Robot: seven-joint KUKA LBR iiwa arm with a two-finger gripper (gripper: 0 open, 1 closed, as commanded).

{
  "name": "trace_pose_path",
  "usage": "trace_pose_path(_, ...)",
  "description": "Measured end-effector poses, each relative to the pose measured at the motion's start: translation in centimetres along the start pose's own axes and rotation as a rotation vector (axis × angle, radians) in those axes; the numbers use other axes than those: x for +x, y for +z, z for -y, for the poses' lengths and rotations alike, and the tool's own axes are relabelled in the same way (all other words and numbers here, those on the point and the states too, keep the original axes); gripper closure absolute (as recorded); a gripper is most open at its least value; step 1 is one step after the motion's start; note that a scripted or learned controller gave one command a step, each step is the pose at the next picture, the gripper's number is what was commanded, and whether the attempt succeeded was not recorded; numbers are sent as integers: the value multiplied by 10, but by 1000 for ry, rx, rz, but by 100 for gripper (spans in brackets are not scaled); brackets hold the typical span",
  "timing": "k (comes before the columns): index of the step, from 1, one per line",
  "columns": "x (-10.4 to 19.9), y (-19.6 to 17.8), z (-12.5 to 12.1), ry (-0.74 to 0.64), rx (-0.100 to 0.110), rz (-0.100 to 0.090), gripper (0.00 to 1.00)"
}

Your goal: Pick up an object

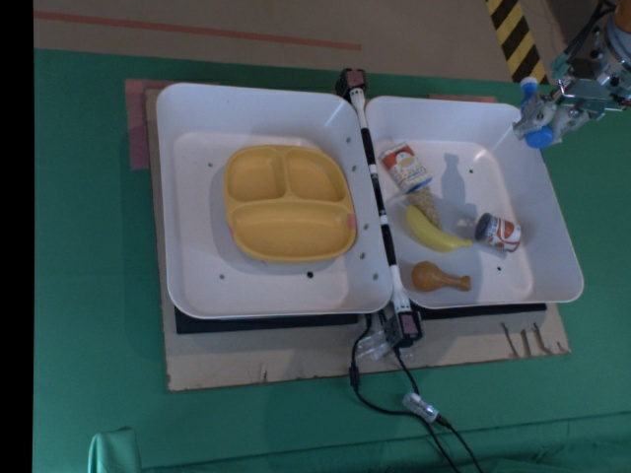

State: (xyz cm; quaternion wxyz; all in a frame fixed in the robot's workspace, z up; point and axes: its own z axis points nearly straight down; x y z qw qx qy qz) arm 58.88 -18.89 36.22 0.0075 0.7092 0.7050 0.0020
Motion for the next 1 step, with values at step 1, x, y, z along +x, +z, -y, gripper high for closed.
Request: trace_pose_path(1, 57, -26, 7, 0, -1, -3, 100)
